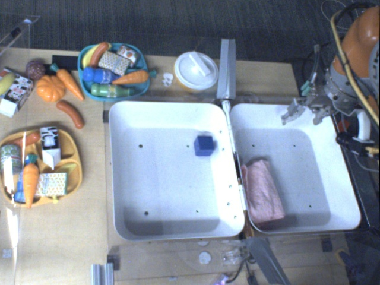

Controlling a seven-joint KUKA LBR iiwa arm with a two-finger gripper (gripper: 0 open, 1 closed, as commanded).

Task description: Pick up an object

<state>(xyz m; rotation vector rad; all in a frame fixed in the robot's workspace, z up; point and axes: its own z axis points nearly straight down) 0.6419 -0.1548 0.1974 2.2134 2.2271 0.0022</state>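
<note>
A small blue cube [204, 145] lies in the left bin [136, 177], toward its upper right. A folded pink cloth [263, 189] rests in the right bin [320, 177], against its left wall. My gripper [306, 111] hangs over the right bin's far edge, well away from both objects. Its two fingers [291, 113] are spread apart and nothing is between them.
A blue bowl of toy food [113, 71] and a white lidded dish [196, 70] stand behind the left bin. A yellow plate of toys [37, 168] and loose toy vegetables [59, 91] sit on the left. A metal divider post [224, 70] rises between the bins.
</note>
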